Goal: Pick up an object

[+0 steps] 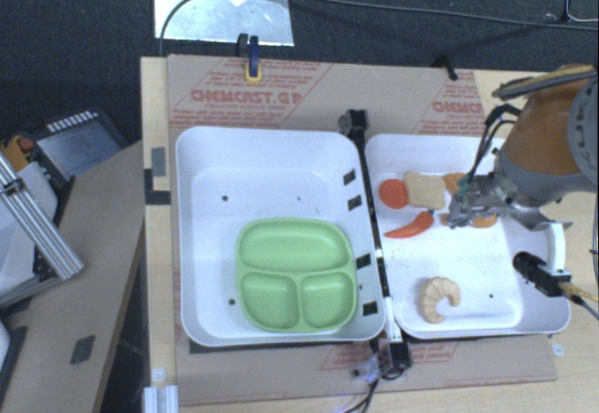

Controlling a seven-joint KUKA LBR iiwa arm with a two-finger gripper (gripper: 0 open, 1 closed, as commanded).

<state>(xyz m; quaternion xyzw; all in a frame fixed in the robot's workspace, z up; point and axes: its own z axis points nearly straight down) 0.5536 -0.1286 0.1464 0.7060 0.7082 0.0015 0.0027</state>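
Note:
In the right bin (496,308) lie a red round slice (393,193), a pale bread-like piece (424,189), a red chili pepper (410,228), an orange piece (484,219) and a beige croissant (438,298). My gripper (462,212) hangs low over the bin's upper right part, just right of the pepper's tip and the bread piece, partly covering the orange piece. No object shows clearly between its fingers.
The left bin (215,168) holds a green three-compartment plate (295,272). A black divider clamp (356,125) sits between the bins. The arm's grey and orange body (552,140) reaches over the right bin's far right side. Cardboard lies under both bins.

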